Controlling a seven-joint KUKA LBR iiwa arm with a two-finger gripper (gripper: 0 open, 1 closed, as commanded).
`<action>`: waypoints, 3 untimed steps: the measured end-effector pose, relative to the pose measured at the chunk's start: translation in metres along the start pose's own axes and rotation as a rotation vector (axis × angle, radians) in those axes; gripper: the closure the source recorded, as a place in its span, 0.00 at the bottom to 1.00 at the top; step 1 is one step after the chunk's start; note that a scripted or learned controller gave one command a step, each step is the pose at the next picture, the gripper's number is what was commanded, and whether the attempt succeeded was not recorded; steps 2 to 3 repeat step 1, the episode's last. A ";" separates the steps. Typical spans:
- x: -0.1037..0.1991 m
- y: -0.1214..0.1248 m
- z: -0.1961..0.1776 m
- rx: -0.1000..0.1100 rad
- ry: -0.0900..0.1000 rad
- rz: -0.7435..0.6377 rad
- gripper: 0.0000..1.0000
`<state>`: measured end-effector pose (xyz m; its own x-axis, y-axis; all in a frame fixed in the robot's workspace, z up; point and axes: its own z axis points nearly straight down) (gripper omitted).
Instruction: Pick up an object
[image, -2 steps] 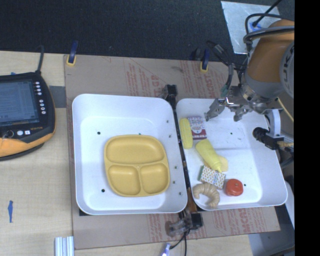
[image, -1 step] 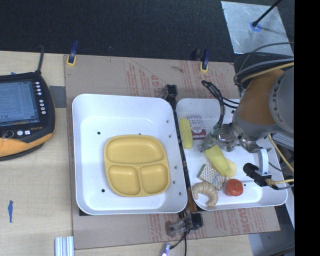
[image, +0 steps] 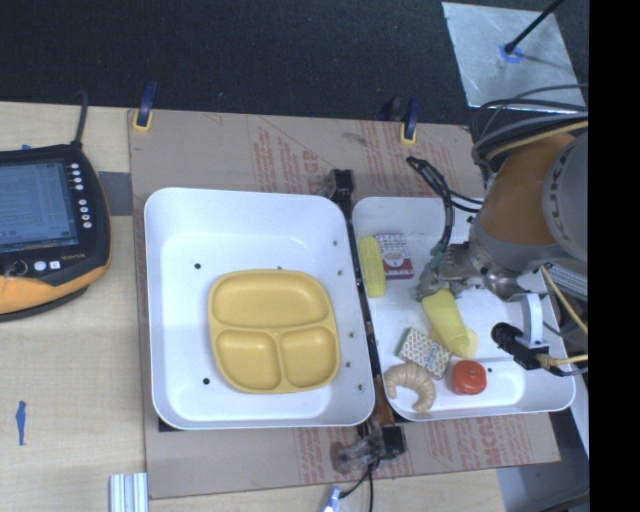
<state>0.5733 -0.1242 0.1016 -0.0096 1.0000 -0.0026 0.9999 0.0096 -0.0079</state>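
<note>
The right bin (image: 500, 400) holds several items. A yellow corn cob (image: 372, 265) lies along its left wall, with a small red and white box (image: 395, 254) beside it. A yellow banana-like piece (image: 449, 323) lies in the middle. Nearer the front are a checkered packet (image: 421, 350), a croissant (image: 412, 385) and a red tomato (image: 467, 377). My gripper (image: 442, 281) reaches in from the right and sits right at the far end of the yellow piece. Its tips are hidden by the wrist body.
The left bin (image: 180, 300) holds a yellow divided plate (image: 272, 330). A tablet in an orange case (image: 45, 225) lies on the bench at far left. Cables and a black fitting (image: 515, 343) hang off the arm over the right bin's right side.
</note>
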 end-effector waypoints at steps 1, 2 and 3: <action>0.072 0.003 -0.091 -0.006 0.003 0.004 1.00; 0.072 0.003 -0.091 -0.006 0.003 0.004 1.00; 0.072 0.003 -0.091 -0.006 0.003 0.004 1.00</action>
